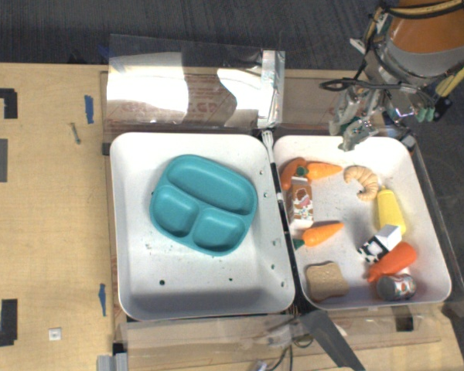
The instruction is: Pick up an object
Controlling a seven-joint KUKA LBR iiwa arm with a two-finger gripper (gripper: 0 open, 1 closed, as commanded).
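My gripper (354, 134) hangs over the back rim of the right bin (431, 230), fingers apart and nothing between them. Just in front of it lie a croissant (363, 178) and an orange carrot (322, 171). Further toward the front are a yellow corn cob (388, 209), a black and white toy (379, 245), a second carrot (322, 234), a small printed packet (300, 201), a brown bread slice (325, 280), an orange pepper-like piece (395, 260) and a grey can (395, 287).
The left bin (131, 261) holds a teal divided plate (205, 203). A clear plastic sheet (189, 91) lies behind the left bin. The arm's orange band (433, 14) and cables sit above the right bin's back corner. Brown bench surface extends to the left.
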